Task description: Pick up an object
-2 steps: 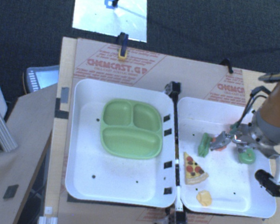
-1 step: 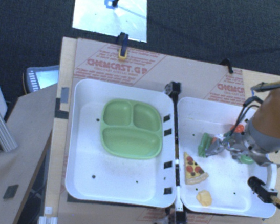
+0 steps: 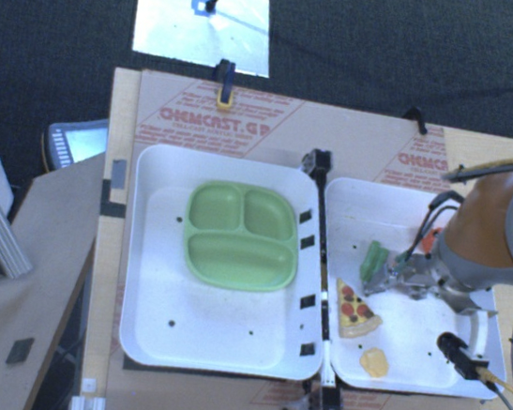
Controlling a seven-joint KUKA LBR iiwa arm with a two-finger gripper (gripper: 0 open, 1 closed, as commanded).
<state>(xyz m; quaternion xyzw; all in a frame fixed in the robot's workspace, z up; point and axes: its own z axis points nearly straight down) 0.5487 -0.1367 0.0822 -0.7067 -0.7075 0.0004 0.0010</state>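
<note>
My gripper (image 3: 380, 281) reaches into the right bin (image 3: 370, 206) from the right, low over its middle. Its tips sit right beside the lower end of a green pickle-like toy (image 3: 373, 259), which lies on the bin floor. Nothing can be seen held between the tips. A toy pizza slice (image 3: 354, 310) lies just below and left of the gripper. A small yellow toy (image 3: 374, 362) rests near the bin's front edge. A bit of orange (image 3: 430, 239) shows behind the wrist, mostly hidden.
The left bin (image 3: 145, 326) holds a green divided plate (image 3: 240, 236) at its middle. A black clip strip (image 3: 316, 255) runs along the divider between the two bins. The arm's grey and orange body covers the right bin's right side.
</note>
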